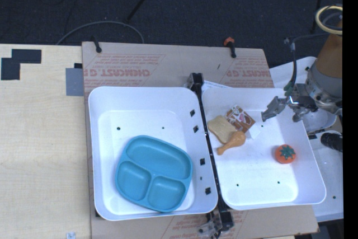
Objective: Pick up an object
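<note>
The right bin (313, 173) holds several toy foods. A tan slice of toast (221, 129) lies at its left, with a brown drumstick (232, 143) just below it and a red-and-white patterned piece (240, 117) to its upper right. An orange tomato-like toy with a green top (285, 154) sits near the right wall. My gripper (284, 112) hangs over the bin's upper right part, to the right of the toast group and above the orange toy. Its fingers (272, 109) are spread open with nothing between them.
The left bin (106, 120) carries a blue divided plate (154, 172). A black divider (204, 148) separates the bins. Both stand on cardboard (168, 67) on a wooden bench (39, 143). Cables lie on the dark floor at the back.
</note>
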Controlling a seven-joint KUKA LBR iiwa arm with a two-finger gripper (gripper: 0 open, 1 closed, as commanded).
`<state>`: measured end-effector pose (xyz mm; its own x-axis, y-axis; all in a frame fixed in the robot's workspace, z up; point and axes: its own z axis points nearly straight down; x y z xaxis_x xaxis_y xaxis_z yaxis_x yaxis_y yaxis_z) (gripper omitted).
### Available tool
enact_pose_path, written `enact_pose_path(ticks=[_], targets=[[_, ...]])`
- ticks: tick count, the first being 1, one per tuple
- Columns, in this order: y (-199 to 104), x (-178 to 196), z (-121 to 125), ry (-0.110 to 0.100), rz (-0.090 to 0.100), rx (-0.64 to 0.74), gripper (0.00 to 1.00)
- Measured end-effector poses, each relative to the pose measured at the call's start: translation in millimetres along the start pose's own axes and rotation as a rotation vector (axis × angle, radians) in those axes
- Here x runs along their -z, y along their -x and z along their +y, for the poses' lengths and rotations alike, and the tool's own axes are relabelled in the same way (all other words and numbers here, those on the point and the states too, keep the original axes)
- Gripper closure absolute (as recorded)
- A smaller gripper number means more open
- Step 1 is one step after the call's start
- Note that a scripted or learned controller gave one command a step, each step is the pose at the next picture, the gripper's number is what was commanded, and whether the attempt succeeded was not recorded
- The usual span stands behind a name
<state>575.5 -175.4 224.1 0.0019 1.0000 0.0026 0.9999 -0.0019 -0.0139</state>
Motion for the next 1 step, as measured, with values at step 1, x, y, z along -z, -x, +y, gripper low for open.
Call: enact_pose_path(ticks=[1], targets=[[0.1, 6.9, 2.6, 0.013, -0.003, 0.002, 0.00]])
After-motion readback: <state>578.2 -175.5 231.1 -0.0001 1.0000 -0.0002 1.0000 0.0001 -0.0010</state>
